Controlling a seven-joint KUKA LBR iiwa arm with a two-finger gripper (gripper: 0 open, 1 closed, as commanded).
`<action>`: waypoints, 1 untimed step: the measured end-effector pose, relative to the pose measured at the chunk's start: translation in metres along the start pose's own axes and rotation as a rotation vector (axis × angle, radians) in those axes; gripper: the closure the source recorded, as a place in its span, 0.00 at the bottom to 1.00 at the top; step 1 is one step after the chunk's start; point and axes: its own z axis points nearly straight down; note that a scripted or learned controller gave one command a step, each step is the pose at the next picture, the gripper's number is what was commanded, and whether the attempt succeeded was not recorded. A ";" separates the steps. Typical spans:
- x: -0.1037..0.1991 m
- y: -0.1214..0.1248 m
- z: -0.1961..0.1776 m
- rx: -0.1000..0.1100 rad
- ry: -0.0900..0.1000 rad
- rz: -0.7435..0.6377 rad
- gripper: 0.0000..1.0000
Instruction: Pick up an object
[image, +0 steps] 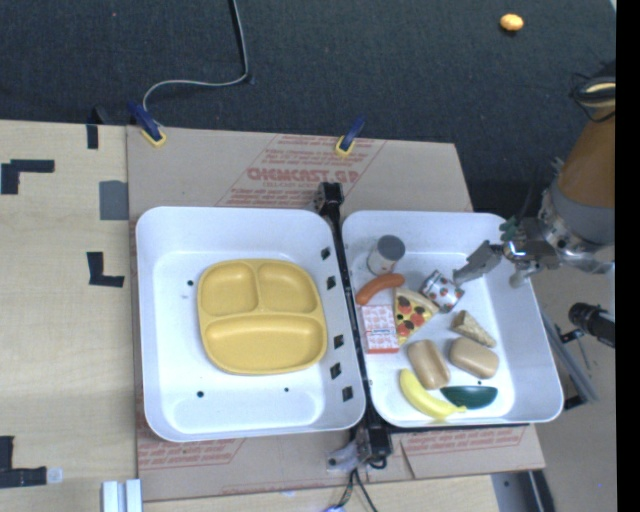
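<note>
Over the right bin (520, 330), your gripper (445, 292) reaches in low from the rim, its tip touching or just above a small silvery object (440, 290); whether the fingers are open or closed, you cannot tell. Toy food crowds that bin, likely gathered within reach: sausage (379, 288), pizza (411, 314), banana (424, 394). The yellow plate (263, 315) lies in the left bin (165, 330).

Toy foods (432, 350) lie clustered in the right bin (530, 340), touching one another.
</note>
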 end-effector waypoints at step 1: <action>0.002 0.034 0.135 0.003 0.000 0.000 0.00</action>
